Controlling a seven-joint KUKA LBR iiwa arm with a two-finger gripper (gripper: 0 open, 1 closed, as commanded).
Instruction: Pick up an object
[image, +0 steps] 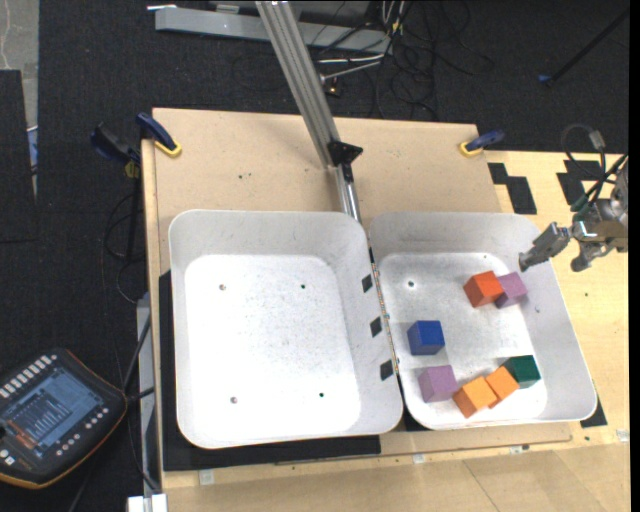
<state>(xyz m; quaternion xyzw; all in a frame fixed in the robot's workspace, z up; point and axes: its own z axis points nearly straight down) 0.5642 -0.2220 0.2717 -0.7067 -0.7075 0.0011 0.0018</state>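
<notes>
The right bin (560, 330) holds several small blocks. An orange cube (484, 289) touches a light purple block (512, 289) near the far right. A blue cube (426, 336) lies near the bin's middle. Along the front lie a purple block (436, 382), two orange blocks (477, 394) and a green block (523, 371), close together. My gripper (551, 263) hangs at the bin's far right rim, just right of and above the purple and orange pair. It is open, with nothing between its fingers (534, 251).
The left bin (190, 330) lies beside the right one, their rims meeting at the centre. A slanted metal pole (305, 85) comes down to the far edge between the bins. Clamps (158, 134) sit at the bench's far corners. A teach pendant (50, 415) lies at lower left.
</notes>
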